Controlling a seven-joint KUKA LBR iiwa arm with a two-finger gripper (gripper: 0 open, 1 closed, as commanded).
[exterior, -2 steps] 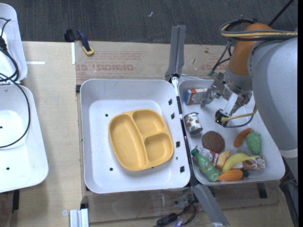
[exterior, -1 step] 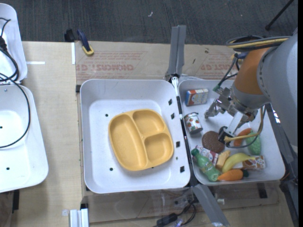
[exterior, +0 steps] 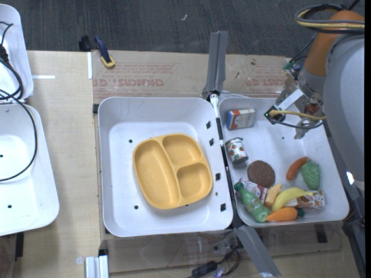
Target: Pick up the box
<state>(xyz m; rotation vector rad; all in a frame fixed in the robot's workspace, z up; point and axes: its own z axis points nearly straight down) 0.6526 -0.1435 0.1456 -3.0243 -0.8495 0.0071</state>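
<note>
The small blue-and-white cardboard box point(exterior: 240, 119) lies in the far left corner of the right white bin point(exterior: 333, 172), just above a red-patterned tin can point(exterior: 236, 151). The grey arm's gripper point(exterior: 301, 130) hovers near the box's right, apart from it; how wide it stands cannot be told.

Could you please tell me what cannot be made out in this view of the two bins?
Box, camera view: its print is too small to read.
Packet, camera view: partly covered by the banana, so its full shape is hidden.
Right bin, camera view: part of its right wall is hidden behind the arm.
</note>
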